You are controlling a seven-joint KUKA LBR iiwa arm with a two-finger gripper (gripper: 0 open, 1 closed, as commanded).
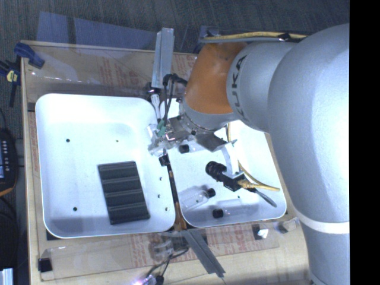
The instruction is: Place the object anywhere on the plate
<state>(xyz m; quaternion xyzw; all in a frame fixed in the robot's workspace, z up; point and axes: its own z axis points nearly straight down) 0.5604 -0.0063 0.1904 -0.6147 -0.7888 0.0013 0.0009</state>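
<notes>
A dark ridged slab (123,193), seemingly the plate, lies in the left bin (59,117). No object is clear; the hand (163,134) hovers over the bins' shared edge, grip state unreadable. Likely carrying across; next, lower over the slab

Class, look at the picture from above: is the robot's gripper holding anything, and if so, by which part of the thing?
It cannot be told. The gripper sits at the wall between the two bins, under the arm, too small and cluttered to show anything held. The dark ridged plate lies in the left bin.

The bench (89,70) carried two white bins: the left bin (53,159) mid-frame left, the right bin (196,218) beside it at lower centre.
</notes>
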